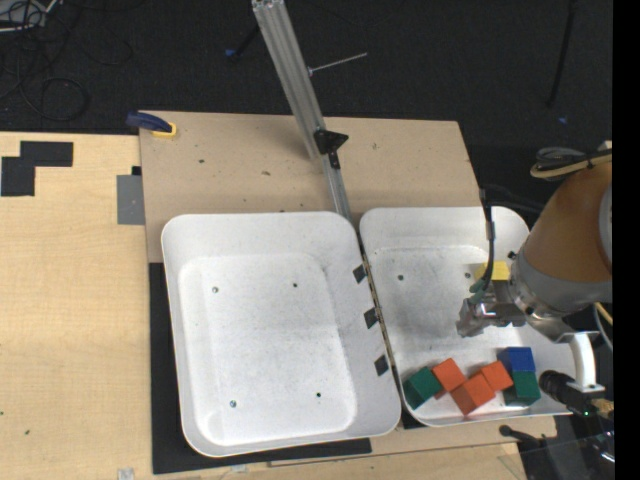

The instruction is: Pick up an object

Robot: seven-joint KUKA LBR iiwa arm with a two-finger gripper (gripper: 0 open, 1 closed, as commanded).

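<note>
Gripper (pixel 482 313) hangs low in right bin (pixel 425 238), above blocks (pixel 470 383); finger gap can't tell. Nothing visibly held.

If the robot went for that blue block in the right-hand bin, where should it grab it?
Probably from straight above, pinching the blue cube-shaped block across its left and right faces. It sits on top of the pile at the near edge of the right white bin, so its upper part stands free; a green block crowds it below.
</note>
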